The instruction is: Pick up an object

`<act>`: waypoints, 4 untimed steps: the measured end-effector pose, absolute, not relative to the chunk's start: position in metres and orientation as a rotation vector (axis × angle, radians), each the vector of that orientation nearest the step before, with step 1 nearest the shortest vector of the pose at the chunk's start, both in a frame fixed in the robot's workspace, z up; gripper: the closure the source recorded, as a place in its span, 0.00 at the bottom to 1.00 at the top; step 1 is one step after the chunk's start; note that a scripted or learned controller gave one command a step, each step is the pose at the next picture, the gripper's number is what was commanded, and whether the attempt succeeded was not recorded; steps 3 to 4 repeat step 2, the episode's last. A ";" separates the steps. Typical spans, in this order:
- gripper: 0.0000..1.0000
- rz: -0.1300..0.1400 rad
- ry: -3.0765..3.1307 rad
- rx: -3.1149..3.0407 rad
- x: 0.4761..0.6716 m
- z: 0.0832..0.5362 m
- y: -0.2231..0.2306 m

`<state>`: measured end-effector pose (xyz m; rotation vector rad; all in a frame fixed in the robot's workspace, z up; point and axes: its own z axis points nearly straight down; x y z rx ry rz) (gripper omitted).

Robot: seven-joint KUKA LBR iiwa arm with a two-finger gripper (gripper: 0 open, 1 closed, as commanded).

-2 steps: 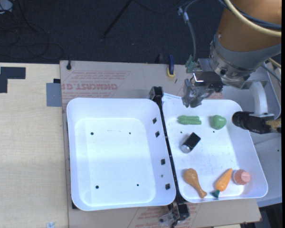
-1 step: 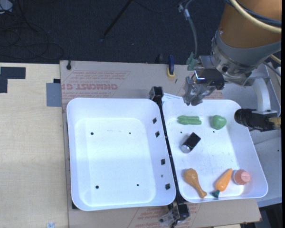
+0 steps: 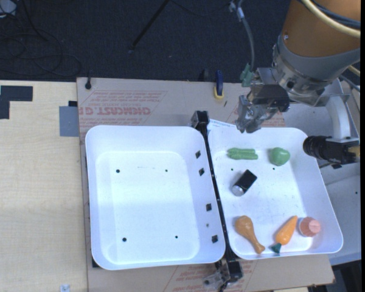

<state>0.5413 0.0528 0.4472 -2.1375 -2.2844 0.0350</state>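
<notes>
tool: the tool [image 3: 250, 121] hangs over the right bin's [image 3: 328, 199] 12 o'clock rim, nothing between its tips; can't tell if they're spread or pressed together
pickables: all in that bin, so reach is short. Green pod [image 3: 242, 154] and green ball [image 3: 280, 156] up top, black can [image 3: 244, 182] dead centre, drumstick [image 3: 250, 232], carrot [image 3: 286, 230] and pink cup [image 3: 309, 226] around 6 o'clock
left bin: left bin [image 3: 97, 199] looks like the drop spot, I'd guess
next: pod's nearest, probably easiest

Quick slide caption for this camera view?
Gripper above right bin's far edge; cucumber, carrot, drumstick inside.
</notes>
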 end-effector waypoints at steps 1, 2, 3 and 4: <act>1.00 0.039 -2.292 -2.127 0.542 0.456 0.054; 1.00 0.042 -2.298 -2.117 0.542 0.466 0.055; 1.00 0.042 -2.298 -2.117 0.542 0.466 0.055; 1.00 0.042 -2.298 -2.117 0.542 0.466 0.055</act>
